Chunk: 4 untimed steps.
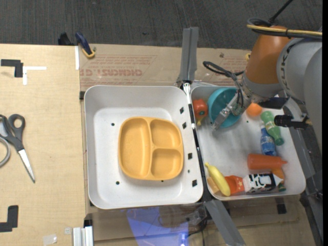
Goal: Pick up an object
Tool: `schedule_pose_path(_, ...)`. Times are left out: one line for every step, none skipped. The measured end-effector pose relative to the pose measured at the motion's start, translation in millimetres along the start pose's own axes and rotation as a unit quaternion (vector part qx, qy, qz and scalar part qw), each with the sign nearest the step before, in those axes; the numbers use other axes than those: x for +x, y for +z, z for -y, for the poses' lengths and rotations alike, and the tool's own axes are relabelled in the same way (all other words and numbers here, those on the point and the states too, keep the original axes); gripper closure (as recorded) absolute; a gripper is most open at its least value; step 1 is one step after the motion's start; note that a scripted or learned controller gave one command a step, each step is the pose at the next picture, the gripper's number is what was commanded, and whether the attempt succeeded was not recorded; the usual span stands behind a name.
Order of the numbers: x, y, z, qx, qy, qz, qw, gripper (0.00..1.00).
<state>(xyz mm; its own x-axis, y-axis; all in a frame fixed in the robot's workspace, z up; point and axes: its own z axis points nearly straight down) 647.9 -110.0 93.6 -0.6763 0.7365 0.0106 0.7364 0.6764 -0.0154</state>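
I am looking down on two white bins side by side. The left bin (97, 137) holds one yellow divided plate (151, 148) at its centre. The right bin (294, 152) holds the clutter.

My gripper (225, 118) reaches into the right bin at about eleven o'clock, and its fingers pinch the rim of a teal bowl (221, 104), which sits tilted on its side near the bin's top left corner. I judge the step in hand to be the grasp itself; the next move calls for a straight lift, slow enough that the tilted bowl does not slip from a thin hold on its rim.

Counted in the right bin: one teal bowl; one small red and orange piece (200, 108) at ten o'clock, just beside the bowl; one orange ball (254, 109) at one o'clock; one green bottle (271, 125) and one blue bottle (266, 143) at three o'clock; one orange carrot shape (265, 161) at four o'clock; one banana (217, 179) at seven o'clock; one orange, black and white carton (253, 182) along the bottom edge.

One pair of scissors (18, 142) lies on the bench far left.
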Motion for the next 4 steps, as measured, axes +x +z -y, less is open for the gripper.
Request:
schedule_pose_path(7, 0, 0, -0.002, 0.043, 0.003, 0.9991, 0.0)
schedule_pose_path(92, 5, 109, -0.008, -0.03, 0.006, 0.9995, 0.0)
schedule_pose_path(60, 3, 52, -0.009, 0.131, 0.005, 0.9913, 0.0)
schedule_pose_path(23, 1, 14, -0.009, 0.107, 0.006, 0.9942, 0.0)
